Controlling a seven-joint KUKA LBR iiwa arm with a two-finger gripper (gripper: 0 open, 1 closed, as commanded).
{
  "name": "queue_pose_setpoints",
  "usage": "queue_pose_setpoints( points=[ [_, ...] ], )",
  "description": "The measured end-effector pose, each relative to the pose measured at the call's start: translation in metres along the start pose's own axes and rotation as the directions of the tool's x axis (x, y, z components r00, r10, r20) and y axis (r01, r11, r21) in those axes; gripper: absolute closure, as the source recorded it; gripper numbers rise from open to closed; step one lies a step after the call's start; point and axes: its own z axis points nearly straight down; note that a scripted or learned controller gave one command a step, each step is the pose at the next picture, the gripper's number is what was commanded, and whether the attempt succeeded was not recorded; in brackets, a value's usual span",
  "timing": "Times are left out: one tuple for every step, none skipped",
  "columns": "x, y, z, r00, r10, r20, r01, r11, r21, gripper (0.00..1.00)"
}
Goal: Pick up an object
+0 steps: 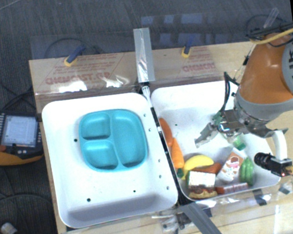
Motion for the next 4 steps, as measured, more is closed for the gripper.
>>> queue_pose_setpoints(
  points=[
    [0.005,-0.017,0.057,0.992,0.125,0.000,-0.125,0.992,0.001,0.00],
    [-0.002,-0.012,0.118,0.953,-0.302,0.008,0.302,0.953,-0.014,0.00],
    [0.000,-0.012,0.110,0.953,-0.303,0.005,0.303,0.953,-0.015,1.00],
    [0.000,-0.016,0.093,0.929,-0.371,-0.001,0.371,0.929,-0.003,1.00]
  ],
)
